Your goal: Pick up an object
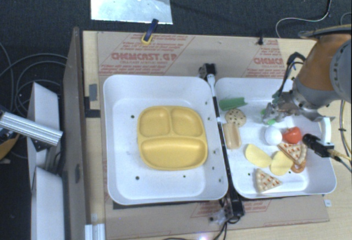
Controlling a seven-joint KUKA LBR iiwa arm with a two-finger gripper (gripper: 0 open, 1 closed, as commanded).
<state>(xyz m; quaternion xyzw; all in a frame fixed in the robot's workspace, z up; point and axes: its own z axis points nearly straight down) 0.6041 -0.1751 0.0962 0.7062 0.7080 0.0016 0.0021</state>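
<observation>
End effector (276, 110) hangs low in the right bin (324, 184), just above a white egg (273, 135). Its grip state cannot be told. Yellow divided plate (171, 137) lies in the left bin (118, 140).

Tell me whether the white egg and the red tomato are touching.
Touching: the camera view shows the white egg and red tomato side by side with no gap between them.

White egg (273, 135), perhaps touching tomato (293, 135).
</observation>
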